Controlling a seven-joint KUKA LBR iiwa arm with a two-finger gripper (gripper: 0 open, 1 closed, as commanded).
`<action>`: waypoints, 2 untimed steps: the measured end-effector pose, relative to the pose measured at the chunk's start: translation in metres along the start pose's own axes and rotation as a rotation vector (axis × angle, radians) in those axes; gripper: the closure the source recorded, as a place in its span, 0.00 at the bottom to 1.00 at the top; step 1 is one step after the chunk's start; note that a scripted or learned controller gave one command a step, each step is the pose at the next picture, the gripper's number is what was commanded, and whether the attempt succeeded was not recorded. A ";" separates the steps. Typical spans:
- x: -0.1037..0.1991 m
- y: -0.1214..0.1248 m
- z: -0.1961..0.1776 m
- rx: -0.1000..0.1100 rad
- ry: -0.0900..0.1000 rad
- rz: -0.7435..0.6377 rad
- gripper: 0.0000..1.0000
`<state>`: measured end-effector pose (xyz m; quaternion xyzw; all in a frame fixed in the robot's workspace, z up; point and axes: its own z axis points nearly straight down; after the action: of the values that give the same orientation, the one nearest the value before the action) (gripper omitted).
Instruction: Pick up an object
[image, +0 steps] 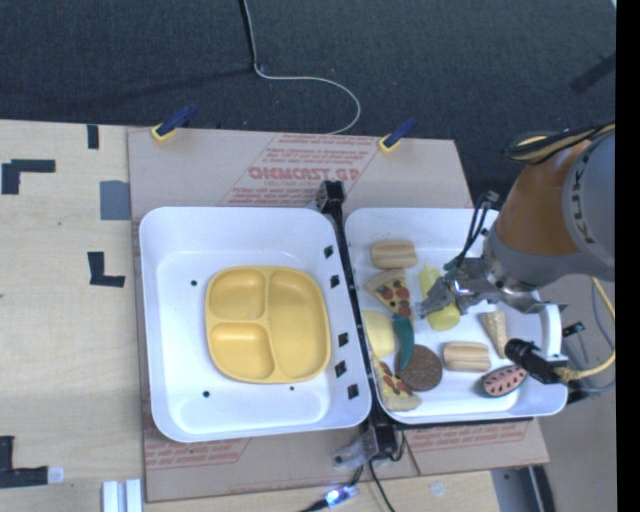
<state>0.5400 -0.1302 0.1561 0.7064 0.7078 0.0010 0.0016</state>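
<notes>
Claw (440, 298) low in right bin (520, 408), seemingly pinching the yellow piece (445, 316), though hard to confirm.

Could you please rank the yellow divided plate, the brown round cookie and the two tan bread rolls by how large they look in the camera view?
1. Yellow divided plate, by far the largest.
2. Brown round cookie.
3. The upper bread roll and lower bread roll look about alike, and close to the cookie, so I would not rank them.

Red printed lettering runs upside down across the cardboard sheet (300, 170) under the two bins; its largest line seems to read "CHEMGUARD", though blurred. Smaller red lines beside it are too small to read.
</notes>
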 end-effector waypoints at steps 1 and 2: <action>0.004 0.003 -0.063 -0.001 0.000 0.000 1.00; 0.005 0.003 -0.068 0.005 0.001 0.000 1.00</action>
<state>0.5425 -0.1256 0.2242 0.7066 0.7076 -0.0003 -0.0006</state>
